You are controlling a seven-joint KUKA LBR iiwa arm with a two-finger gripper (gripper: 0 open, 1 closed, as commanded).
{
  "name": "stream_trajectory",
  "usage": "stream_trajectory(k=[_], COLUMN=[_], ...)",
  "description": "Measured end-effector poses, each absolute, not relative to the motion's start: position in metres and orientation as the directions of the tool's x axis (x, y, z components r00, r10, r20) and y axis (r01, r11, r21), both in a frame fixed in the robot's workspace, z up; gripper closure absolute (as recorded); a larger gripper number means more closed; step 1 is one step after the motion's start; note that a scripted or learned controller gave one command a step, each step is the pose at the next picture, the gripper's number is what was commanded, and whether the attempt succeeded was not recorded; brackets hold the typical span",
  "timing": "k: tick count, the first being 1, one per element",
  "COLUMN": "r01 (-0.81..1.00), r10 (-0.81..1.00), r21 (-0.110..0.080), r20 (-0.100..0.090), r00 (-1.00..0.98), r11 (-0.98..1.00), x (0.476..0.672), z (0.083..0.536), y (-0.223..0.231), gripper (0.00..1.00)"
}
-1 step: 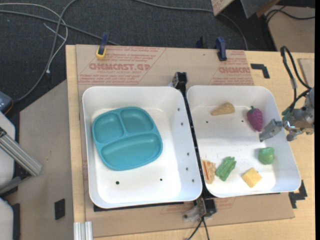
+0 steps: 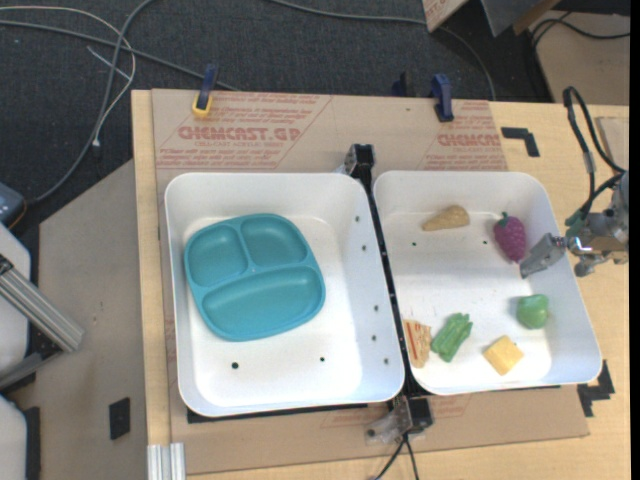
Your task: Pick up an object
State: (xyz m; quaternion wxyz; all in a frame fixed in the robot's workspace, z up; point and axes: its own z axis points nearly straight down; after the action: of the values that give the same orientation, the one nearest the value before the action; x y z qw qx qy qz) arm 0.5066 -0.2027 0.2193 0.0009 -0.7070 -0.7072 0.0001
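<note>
The right bin (image 2: 470, 183) holds several toy foods. A tan bread piece (image 2: 445, 218) lies near its back, with a purple grape bunch (image 2: 510, 236) to its right. A green pepper (image 2: 533, 310), a yellow cheese block (image 2: 503, 354), a green leafy piece (image 2: 452, 335) and an orange-and-white striped piece (image 2: 417, 341) lie toward the front. My gripper (image 2: 548, 254) reaches in over the bin's right rim, just right of and slightly below the grapes and above the pepper. Nothing shows in its grasp.
A teal divided plate (image 2: 255, 274) lies in the left bin (image 2: 200, 368). A black divider clamp (image 2: 360, 158) sits between the bins at the back. Blue clamps (image 2: 206, 90) (image 2: 443, 98) hold the cardboard at the bench's far edge. Cables run along the right side.
</note>
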Motion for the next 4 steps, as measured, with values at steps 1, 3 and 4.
stream_trajectory(k=[1,3,4], r01=[1.000,1.000,1.000], r10=[1.000,1.000,1.000], r21=[-0.008,-0.004,-0.001], r20=[0.004,0.003,0.003], r00=[0.001,0.000,0.002], r11=[-0.001,0.000,-0.002], x=[0.500,0.495,0.495], z=[0.158,0.084,0.096], y=[-0.200,-0.203,-0.204], gripper=[0.00,0.00,1.00])
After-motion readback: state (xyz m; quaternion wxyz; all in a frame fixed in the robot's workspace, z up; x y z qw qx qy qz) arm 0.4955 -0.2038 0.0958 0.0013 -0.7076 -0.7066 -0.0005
